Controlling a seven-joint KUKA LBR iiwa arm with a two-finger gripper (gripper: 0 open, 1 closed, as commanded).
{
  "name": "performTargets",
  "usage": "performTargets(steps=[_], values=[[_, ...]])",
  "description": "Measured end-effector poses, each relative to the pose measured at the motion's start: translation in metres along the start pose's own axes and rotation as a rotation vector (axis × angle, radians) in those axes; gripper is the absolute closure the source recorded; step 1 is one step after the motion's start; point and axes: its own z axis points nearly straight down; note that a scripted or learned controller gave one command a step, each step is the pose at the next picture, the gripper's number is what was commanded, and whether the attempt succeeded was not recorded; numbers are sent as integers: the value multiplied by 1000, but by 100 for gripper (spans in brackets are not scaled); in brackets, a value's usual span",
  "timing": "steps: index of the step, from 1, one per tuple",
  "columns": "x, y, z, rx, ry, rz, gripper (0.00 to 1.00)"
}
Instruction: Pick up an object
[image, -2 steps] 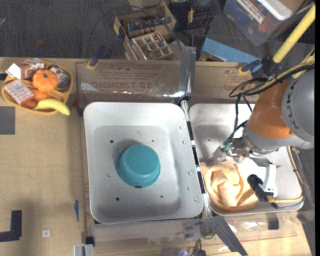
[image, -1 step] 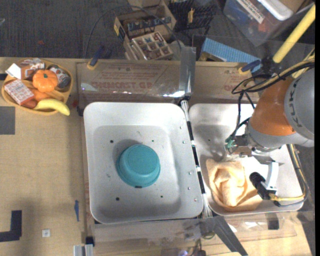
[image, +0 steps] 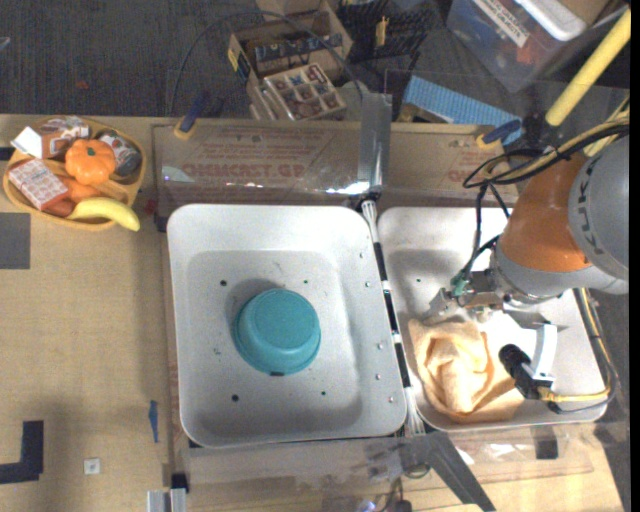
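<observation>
Teal bowl (image: 278, 330) sits upturned in the left bin (image: 200, 250); yellow cloth (image: 458, 368) fills the right bin (image: 420, 240). Gripper (image: 462, 296) above it, finger state unclear.

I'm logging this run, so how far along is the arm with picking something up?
Nothing looks picked up yet. The teal bowl sits upside down in the left bin, untouched. The arm's gripper is low in the right bin, just above the crumpled yellow cloth, which lies on the bin floor. Whether it has a grip can't be told. Grasping and lifting are left.
</observation>
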Motion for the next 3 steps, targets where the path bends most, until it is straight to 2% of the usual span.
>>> performTargets(steps=[1, 2, 3], values=[[-31, -67, 11, 7, -1, -83, 0], [-32, -65, 0, 0, -2, -79, 100], [-32, -65, -1, 0, -2, -80, 0]])
